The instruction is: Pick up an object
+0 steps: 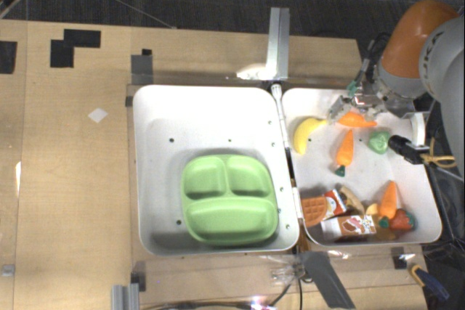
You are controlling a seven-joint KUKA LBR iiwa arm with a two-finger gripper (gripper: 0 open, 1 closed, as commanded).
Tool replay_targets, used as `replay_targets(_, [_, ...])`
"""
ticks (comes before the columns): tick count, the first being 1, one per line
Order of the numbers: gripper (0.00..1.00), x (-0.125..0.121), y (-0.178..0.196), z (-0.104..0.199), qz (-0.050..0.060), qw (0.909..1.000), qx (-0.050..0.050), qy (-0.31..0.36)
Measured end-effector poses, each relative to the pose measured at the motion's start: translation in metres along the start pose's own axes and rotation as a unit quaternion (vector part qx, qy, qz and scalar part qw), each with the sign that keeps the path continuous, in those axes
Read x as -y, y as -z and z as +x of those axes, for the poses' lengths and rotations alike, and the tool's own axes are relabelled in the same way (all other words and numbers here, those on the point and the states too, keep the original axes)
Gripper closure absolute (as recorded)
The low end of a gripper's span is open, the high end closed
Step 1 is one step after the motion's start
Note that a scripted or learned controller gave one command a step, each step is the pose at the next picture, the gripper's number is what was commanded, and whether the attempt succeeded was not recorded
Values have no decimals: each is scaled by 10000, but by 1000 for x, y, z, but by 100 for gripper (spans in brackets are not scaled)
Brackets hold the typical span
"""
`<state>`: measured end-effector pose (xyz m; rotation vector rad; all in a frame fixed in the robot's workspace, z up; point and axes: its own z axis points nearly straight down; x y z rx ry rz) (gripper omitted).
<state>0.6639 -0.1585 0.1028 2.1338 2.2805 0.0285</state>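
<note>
- The gripper (361, 99) hangs over the far right part of the right bin (429, 189), and an orange carrot-like piece (357, 120) lies crosswise right under it, long axis running left to right.
- From here I cannot tell whether the fingers are clamped on that piece or merely touching it.
- A second toy carrot (344, 151) lies just below, long axis nearly up and down the view, green tip toward the near edge.
- A yellow banana (306, 133) curves beside the wall that divides the bins; a green round piece (378, 143) sits to the right of the carrots.
- The near end of the right bin is crowded: a waffle (314, 210), a brown carton (355, 226) and another carrot (389, 200) lie close together.
- Open white floor remains in the middle of that bin.
- The left bin (156, 156) holds a green divided plate (229, 198) toward its near edge, with bare floor behind it.
- The wooden worktop (65, 178) stretches out to the left.
</note>
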Motion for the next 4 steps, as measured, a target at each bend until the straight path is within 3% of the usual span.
replay_targets(1, [0, -4, 0, -6, -5, 10000, 8, 90])
replay_targets(2, [0, 11, -14, -18, 80, 9999, 5, -70])
replay_targets(3, [100, 8, 1, -17, 51, 10000, 5, -45])
replay_targets(4, [100, -12, 112, 42, 89, 9960, 10, -892])
